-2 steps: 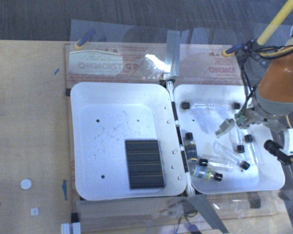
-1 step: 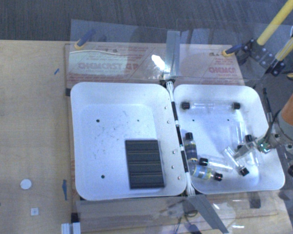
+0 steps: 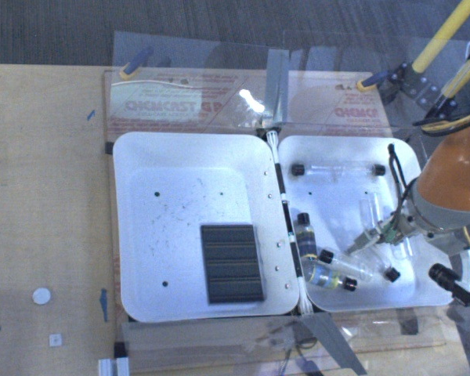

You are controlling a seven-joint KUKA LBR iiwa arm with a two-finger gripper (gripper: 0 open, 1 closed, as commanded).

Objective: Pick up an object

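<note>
In the right bin lie several clear plastic items with black caps. A long clear tube capped at both ends rests near the far wall. A small dark-capped bottle lies by the left wall, and another clear bottle lies near the front. My gripper is low in this bin's right half, just above and to the right of the front bottle, among clear pieces. The grey arm with its orange band comes in from the right. A dark ribbed rectangular block lies in the left bin.
A divider ridge separates the two bins. A loose black cap lies near the right bin's front right corner. Clear plastic shields stand behind the bins. Yellow poles and cables crowd the far right.
</note>
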